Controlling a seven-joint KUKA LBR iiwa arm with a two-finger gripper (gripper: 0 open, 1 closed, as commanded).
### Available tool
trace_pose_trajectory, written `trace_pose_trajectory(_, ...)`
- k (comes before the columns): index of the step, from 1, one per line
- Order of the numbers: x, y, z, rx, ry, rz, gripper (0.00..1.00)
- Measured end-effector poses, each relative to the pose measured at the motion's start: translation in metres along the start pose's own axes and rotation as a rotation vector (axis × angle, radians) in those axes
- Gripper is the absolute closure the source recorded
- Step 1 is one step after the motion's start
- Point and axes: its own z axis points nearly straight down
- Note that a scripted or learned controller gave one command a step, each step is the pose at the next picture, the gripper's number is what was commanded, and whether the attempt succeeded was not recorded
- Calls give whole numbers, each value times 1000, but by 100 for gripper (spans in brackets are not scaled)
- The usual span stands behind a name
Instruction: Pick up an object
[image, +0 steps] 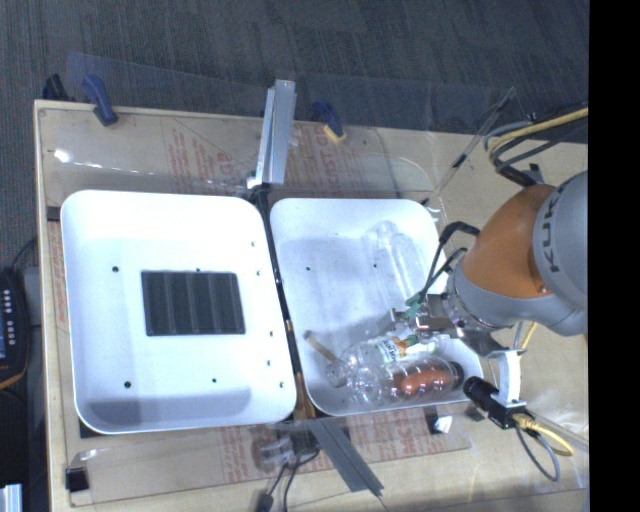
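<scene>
The right bin (320, 240) holds a heap of objects in its near right corner. A clear plastic bottle (393, 255) lies toward the bin's far right. A second, crumpled clear bottle (368, 365) lies near the front wall, with a brown rounded object (425, 379) beside it on the right. A thin brown stick (320, 347) lies left of the heap. My gripper (420, 320) is low inside the bin's right side, right over the heap, under the grey wrist and orange band (505, 255). The wrist hides its tip.
The left bin (100, 240) has a dark ribbed rectangular panel (192, 302) on its floor. A metal bar (273, 130) stands behind the gap between the bins. Blue clamps (98, 98) sit on the bench's far edge. Cables trail at the right.
</scene>
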Motion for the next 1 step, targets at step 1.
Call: trace_pose_trajectory(1,11,29,59,-1,2,-166,0)
